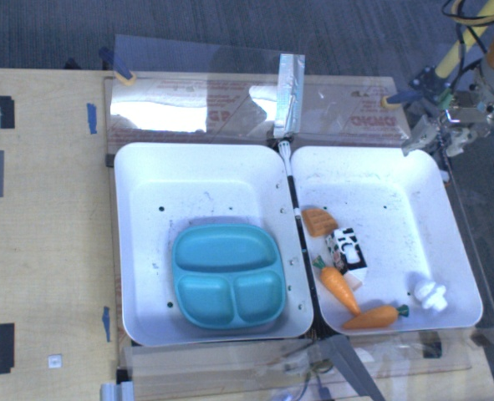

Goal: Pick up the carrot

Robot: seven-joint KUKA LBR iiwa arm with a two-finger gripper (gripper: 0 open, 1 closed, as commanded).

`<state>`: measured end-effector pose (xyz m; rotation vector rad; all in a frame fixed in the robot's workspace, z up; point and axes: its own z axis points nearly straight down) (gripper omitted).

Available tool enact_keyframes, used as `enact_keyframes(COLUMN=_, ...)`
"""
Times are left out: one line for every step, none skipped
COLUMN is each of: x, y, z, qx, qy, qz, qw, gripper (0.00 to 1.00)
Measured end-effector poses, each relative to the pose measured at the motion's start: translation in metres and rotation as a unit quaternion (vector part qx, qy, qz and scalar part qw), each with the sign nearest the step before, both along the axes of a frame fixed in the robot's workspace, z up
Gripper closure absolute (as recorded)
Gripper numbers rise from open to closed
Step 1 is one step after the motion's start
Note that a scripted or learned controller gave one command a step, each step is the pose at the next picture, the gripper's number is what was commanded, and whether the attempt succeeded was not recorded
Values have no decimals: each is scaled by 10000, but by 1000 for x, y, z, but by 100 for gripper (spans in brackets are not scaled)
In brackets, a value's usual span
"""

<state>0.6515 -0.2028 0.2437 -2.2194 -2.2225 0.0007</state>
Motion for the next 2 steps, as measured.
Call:
enact_keyframes(x=15, y=-15, z=101, qx=-17, qy=-53, qz=-1120, qw=9937, gripper=0)
enact_keyframes(x=4, y=34, z=86, qx=2, qy=0, qz=307, qw=9995, gripper=0)
